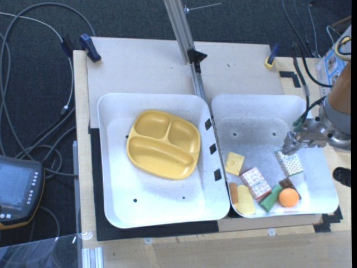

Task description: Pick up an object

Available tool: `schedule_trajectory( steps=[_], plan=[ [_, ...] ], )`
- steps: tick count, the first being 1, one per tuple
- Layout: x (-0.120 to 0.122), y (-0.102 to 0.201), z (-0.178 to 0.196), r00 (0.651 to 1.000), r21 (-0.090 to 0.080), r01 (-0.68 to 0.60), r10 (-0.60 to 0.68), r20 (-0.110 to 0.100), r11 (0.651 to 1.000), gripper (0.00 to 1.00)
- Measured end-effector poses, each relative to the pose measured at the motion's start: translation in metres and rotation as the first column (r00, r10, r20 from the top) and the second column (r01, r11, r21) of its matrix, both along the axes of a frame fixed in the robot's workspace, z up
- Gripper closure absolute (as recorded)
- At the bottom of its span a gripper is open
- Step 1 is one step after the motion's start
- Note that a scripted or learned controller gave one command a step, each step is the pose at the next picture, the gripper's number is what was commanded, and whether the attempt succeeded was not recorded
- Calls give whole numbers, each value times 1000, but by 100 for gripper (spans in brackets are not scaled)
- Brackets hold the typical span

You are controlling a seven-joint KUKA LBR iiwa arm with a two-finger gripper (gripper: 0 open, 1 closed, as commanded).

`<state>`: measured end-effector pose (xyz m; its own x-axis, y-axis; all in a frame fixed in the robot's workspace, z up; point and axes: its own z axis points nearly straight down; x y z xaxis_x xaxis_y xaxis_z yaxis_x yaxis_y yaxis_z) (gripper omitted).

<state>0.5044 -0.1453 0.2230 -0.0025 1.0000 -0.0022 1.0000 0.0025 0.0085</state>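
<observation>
**Gripper low over the right bin, beside a patterned packet**

We see the gripper [291,144] down in the right bin [251,108], near its right wall, with the arm coming in from the right edge of the view. Just below its tip lies a small flat packet [290,163] with a fine white-and-dark speckled pattern, tilted on the bin floor. Tip and packet look very close, but we cannot tell whether they touch, nor whether the fingers are spread or closed; nothing is visibly between them.

The other objects crowd the near part of that bin: a pale yellow wedge [235,163], a red-and-white box [256,182], a green block [271,199], an orange ball [288,197], a dark brown piece [286,183] just above the ball, and a yellow rounded piece [244,200] beside a thin orange strip [233,193] at the near left corner. The box, green block and ball lie close together, some touching.

The arm's upper parts are cut off at the right edge, and its wrist hides part of the bin's right wall. The gripper's tip is small and blurred against the grey floor.

The far half of the right bin is bare floor, giving open room above and left of the gripper. The left bin [111,149] holds a yellow divided tray [163,144], lying flat near its middle, well apart from the gripper.
</observation>
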Motion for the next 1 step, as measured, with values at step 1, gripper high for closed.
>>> schedule_trajectory(
  steps=[1],
  plan=[
    [2,0,49,1000,0,0,0,-1,1000,100]
  ],
)
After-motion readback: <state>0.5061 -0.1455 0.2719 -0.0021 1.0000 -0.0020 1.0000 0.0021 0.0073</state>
